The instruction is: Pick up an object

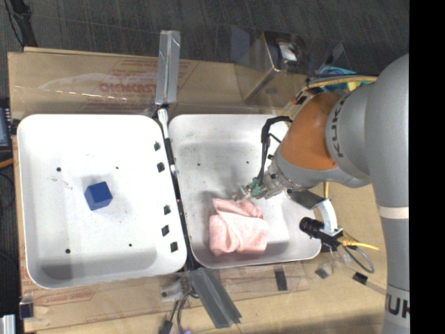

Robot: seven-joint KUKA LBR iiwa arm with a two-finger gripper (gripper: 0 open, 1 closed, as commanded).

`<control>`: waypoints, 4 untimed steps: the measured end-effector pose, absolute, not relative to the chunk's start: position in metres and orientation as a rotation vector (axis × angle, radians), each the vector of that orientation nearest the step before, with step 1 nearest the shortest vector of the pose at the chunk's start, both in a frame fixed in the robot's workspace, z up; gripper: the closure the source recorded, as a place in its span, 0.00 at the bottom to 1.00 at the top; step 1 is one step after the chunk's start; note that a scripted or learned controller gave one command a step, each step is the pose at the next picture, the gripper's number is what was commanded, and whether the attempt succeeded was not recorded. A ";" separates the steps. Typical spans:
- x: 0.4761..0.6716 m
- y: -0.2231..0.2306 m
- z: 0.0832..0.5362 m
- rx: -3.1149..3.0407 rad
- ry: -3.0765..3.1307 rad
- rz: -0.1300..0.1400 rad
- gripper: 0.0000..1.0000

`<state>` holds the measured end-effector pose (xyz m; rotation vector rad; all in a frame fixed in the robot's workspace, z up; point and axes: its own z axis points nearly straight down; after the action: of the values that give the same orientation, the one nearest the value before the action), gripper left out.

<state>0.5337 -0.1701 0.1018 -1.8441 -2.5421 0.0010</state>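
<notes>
Pink cloth (238,232); blue cube (99,195)

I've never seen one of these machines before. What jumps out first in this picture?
The big grey arm with its orange band fills the right side, bending down into the right bin. Its claw sits at the upper edge of a crumpled pink cloth lying near the front of that bin. In the left bin, a small blue cube sits alone, left of the middle.
</notes>
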 end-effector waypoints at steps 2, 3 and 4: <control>0.513 -0.167 0.092 -1.760 -2.600 -0.001 0.00; 0.514 -0.166 0.101 -1.757 -2.600 0.000 1.00; 0.477 -0.159 0.153 -1.855 -2.532 0.000 1.00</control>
<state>0.4766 -0.1586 0.1526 -1.8548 -2.5322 0.0003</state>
